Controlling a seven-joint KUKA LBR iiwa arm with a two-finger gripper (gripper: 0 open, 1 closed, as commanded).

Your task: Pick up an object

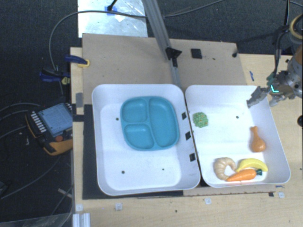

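My gripper [264, 100] hovers over the back right corner of the right bin [222, 98], open, with nothing between its fingers. In that bin a green broccoli piece [200, 119] lies near the left wall. An orange drumstick [257, 140] rests by the right wall, below the gripper. At the front right corner a tan shrimp-like piece [223, 167], a yellow banana [252, 164] and an orange carrot [242, 175] crowd together, touching one another.
The left bin [106, 164] holds a blue divided plate [149, 123]. A grey pole [158, 22] slants across the back of the bench. Clamps [71, 60] and a handheld device [52, 124] lie off the bench at left.
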